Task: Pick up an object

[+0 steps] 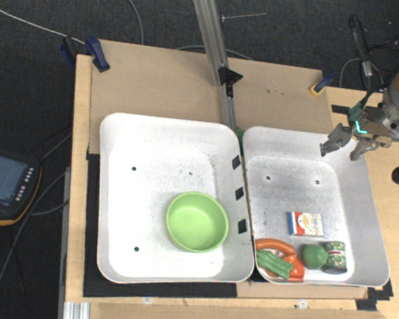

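Observation:
My gripper (346, 148) hangs over the far right rim of the right bin (291, 153), fingers spread open with nothing between them. Well below it, near the bin's front, lie a small white and orange box (305, 224), a green ball (314, 255), a small dark green can (335, 257) and an orange and green toy vegetable (277, 259). A light green bowl (196, 221) sits upright in the left bin (137, 149).
A metal pole (214, 44) slants across the bench toward the gap between the bins. Blue and yellow clamps (96, 53) hold the board's far corners. A handheld pendant (1, 182) lies on the floor at the left.

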Robot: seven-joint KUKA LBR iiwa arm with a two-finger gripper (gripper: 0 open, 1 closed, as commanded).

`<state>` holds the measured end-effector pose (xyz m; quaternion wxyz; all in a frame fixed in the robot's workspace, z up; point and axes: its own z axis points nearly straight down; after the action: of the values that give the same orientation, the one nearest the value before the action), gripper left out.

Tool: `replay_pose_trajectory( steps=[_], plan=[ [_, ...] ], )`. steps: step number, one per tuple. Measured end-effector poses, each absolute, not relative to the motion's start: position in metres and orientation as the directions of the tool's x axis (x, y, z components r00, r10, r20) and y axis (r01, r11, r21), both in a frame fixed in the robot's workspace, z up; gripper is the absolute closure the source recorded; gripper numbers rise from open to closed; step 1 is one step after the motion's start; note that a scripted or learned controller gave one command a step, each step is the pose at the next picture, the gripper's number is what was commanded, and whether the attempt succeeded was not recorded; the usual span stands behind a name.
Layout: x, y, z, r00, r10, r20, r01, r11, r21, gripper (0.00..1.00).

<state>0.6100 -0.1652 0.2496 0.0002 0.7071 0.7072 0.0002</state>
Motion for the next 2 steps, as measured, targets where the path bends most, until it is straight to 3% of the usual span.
replay_pose_trajectory(
  steps=[1, 2],
  plan=[
    [0.610, -0.165, 0.250, 0.000, 1.000, 0.000, 1.000, 0.000, 0.001, 0.00],
    [0.606, -0.166, 0.207, 0.000, 1.000, 0.000, 1.000, 0.000, -0.003, 0.00]
  ],
)
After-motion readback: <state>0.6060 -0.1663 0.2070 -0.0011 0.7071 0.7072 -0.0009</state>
